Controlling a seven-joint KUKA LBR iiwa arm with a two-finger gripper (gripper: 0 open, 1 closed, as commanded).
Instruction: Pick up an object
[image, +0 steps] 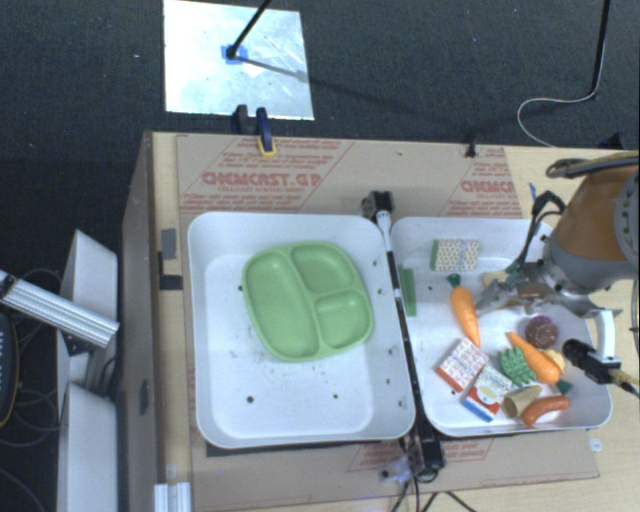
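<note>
The right bin (440, 425) holds several toy foods. An orange carrot (464, 312) lies near its middle, with a checkered block (455, 253) behind it. Toward the front right sit a dark purple round piece (542, 330), a second carrot (537, 360), a green broccoli piece (516, 367), a red and white box (461, 364), a small packet (487, 391), a cone (518, 402) and a sausage (546, 408). My gripper (500, 293) hangs low over the right bin, just right of the first carrot and behind the purple piece. Nothing shows in its grasp.
A green divided plate (305, 300) lies in the left bin (215, 300). A green stick (407, 290) rests along the right bin's left wall. The grey arm with its orange band (590, 215) reaches over the right bin's far right corner. A black part (590, 360) juts over the right rim.
</note>
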